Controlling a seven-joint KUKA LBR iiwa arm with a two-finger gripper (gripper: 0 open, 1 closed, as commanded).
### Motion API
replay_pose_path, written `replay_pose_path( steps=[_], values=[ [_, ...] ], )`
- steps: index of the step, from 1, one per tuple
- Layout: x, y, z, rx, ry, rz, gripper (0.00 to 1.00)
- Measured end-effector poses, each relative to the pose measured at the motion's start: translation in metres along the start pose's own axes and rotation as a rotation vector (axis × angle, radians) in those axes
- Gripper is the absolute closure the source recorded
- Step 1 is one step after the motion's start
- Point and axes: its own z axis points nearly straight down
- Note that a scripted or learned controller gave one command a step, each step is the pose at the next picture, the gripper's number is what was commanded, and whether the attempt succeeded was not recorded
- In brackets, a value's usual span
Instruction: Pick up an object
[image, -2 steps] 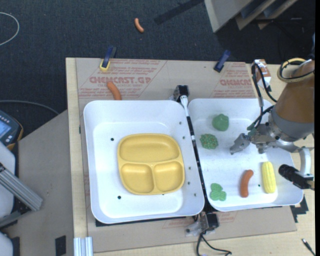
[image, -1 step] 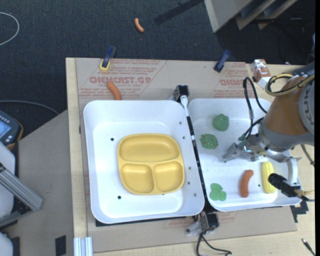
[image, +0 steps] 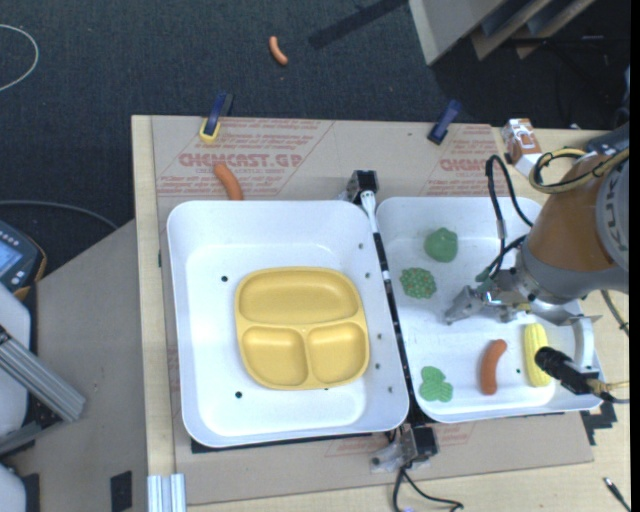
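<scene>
- Since the arm (image: 575, 225) comes in from the right, it hangs over the right bin (image: 470, 222), where all the loose items are; the pick has to happen there.
- Gripper (image: 462, 309) sits low over bare bin floor in the middle of that bin, fingers pointing left. They look spread apart with nothing between them, so released and not holding anything.
- Candidate targets, all resting on the bin floor:
  - dark green piece (image: 440, 244), far side, just beyond the gripper
  - speckled green piece (image: 418, 283), left of the fingertips and near them
  - bright green piece (image: 434, 384), near-left corner
  - sausage (image: 490, 366), near side, lying roughly lengthwise near-to-far
  - corn (image: 535, 354), just right of the sausage, partly under the wrist hardware
- My read: the speckled green piece is the closest to the fingertips, so it's the likely target, but the gripper isn't over it yet.
- Left bin (image: 195, 300) holds a yellow tray (image: 300, 328) with three compartments, nothing in them; probably the drop spot, not needed for a bare pick.
- Bins are butted side by side so the reach between them is short.
- Risk: items are small and rounded and the bin floor is slick, so closing fingers could nudge a piece away rather than grab it.
- A second sausage (image: 229, 181) lies on the board beyond the left bin, well outside the work area.
</scene>
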Motion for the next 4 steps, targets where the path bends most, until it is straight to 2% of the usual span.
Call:
replay_pose_path(
  steps=[1, 2, 3, 4],
  values=[
    [0.0, 0.001, -0.011, -0.003, -0.002, 0.001, 1.0],
    [-0.001, 0.005, -0.054, -0.009, -0.005, -0.002, 1.0],
    [-0.009, 0.011, -0.115, -0.013, -0.006, -0.002, 1.0],
    [-0.009, 0.012, -0.143, -0.01, -0.005, -0.002, 1.0]
  ],
)
